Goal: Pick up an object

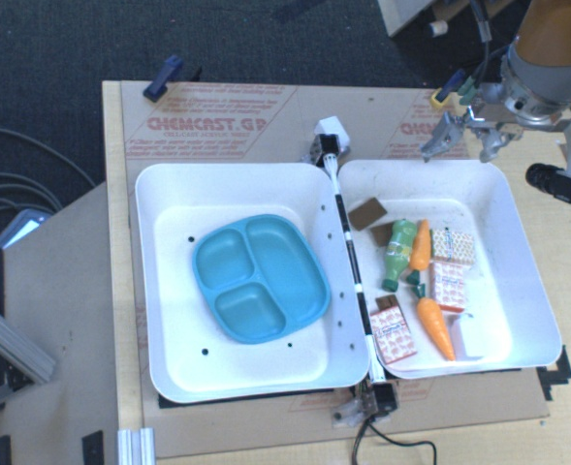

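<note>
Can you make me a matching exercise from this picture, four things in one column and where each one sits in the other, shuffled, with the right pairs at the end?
Things
1. blue divided plate
2. green bottle
3. brown block
4. claw

Places
A. above the far rim of the right bin
B. in the left bin
C. right bin, near its far left corner
D. right bin, beside a carrot

Pairs: 1-B, 2-D, 3-C, 4-A

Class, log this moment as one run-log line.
gripper: above right bin's far rim, holding nothing | carrots, bottle: in bin | task: pending
</note>
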Action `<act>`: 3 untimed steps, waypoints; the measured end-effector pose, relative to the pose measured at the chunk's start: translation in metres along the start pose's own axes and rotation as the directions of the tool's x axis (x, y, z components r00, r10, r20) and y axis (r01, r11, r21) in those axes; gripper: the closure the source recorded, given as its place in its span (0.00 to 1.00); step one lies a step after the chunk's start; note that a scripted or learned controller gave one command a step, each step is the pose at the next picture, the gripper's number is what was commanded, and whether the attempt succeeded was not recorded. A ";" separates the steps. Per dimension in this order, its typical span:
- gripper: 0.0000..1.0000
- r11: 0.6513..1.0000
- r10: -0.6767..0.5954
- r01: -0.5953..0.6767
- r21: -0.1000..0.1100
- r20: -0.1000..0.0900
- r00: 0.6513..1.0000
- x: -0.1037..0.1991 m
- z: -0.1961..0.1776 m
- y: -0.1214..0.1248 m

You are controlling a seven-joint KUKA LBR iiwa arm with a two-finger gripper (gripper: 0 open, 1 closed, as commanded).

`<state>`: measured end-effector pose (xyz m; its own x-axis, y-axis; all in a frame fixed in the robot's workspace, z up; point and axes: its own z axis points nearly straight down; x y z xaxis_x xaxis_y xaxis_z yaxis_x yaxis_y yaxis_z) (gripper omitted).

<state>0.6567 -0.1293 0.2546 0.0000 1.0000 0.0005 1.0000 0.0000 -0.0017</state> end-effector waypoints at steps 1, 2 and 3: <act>0.00 1.000 0.001 -0.001 0.000 0.000 1.000 0.002 0.090 -0.094; 0.00 1.000 0.001 -0.001 -0.010 0.002 1.000 0.011 0.166 -0.169; 1.00 1.000 0.003 -0.003 -0.016 0.007 1.000 0.009 0.156 -0.168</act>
<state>0.4888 -0.1200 0.0989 0.0034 1.0000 -0.0064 0.9999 -0.0033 0.0142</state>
